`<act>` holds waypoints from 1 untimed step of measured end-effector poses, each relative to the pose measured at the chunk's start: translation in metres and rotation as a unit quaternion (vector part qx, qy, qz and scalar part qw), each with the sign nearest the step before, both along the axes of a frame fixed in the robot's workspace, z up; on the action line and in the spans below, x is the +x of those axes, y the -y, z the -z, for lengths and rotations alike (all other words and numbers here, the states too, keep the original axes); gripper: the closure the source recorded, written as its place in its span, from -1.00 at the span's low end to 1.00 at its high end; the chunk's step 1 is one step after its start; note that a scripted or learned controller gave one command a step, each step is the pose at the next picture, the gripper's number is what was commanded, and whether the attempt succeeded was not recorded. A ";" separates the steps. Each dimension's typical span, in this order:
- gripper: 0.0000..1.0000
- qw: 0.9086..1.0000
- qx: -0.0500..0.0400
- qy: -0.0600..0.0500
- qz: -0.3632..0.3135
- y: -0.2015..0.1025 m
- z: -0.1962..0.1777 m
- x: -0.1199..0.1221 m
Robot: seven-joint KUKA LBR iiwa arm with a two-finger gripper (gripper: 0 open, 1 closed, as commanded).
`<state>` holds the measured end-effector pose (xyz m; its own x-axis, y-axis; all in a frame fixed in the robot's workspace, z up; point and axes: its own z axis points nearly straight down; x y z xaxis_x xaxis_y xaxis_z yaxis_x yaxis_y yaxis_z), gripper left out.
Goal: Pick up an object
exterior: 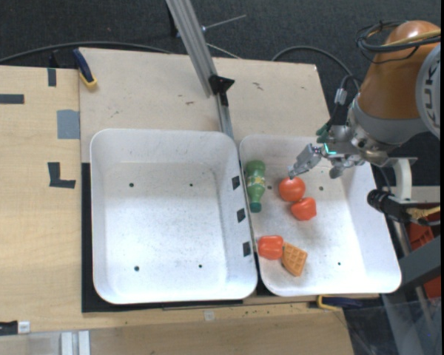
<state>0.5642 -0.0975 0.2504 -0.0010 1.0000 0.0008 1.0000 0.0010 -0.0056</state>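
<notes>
The right bin [370, 254] holds a green bottle [254, 184] lying along its left wall, a red tomato-like ball [291, 189], a smaller red piece [304, 209] just below it, an orange-red piece [270, 247] and a waffle-textured orange piece [294, 259] near the front. My gripper [316, 165] hangs over the bin's upper right part, its fingers [302, 163] spread apart, one tip just above and right of the red ball. Nothing sits between the fingers.
The left bin [166, 213] stands beside the right one. A slanted metal pole [198, 46] rises from the divide between the bins. The arm's orange-banded wrist [396, 65] looms at the right. Tape marks lie on the wooden bench at left.
</notes>
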 end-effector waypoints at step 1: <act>-1.00 1.000 0.000 0.002 0.000 0.000 -0.002 0.001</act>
<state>0.5650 -0.0976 0.2528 -0.0020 1.0000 0.0002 1.0000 0.0020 -0.0015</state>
